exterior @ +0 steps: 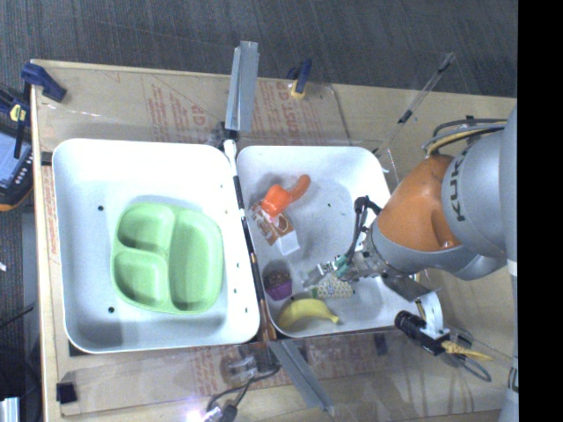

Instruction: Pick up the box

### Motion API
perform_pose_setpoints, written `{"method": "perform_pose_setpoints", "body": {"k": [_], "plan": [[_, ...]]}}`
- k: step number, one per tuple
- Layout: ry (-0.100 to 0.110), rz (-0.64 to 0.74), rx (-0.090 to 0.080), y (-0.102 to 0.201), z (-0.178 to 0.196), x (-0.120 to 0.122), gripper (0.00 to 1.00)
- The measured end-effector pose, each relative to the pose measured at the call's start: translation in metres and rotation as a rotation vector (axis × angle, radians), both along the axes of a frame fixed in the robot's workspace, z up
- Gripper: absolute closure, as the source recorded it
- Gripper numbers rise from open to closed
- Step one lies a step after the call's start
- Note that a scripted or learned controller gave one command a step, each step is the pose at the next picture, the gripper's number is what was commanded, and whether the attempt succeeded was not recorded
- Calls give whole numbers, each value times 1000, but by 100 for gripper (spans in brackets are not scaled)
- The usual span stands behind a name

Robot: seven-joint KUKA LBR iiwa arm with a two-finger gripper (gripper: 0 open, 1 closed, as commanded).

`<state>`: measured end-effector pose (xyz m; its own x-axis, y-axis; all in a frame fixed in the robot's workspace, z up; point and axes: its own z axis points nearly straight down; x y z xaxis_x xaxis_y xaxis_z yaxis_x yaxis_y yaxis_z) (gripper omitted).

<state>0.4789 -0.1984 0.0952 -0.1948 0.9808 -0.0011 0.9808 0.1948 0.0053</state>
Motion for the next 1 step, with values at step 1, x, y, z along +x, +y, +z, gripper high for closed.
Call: {"method": "perform_pose_setpoints", "body": {"k": [1], "plan": [[-2,3,-2,-1,11,1,100]]}}
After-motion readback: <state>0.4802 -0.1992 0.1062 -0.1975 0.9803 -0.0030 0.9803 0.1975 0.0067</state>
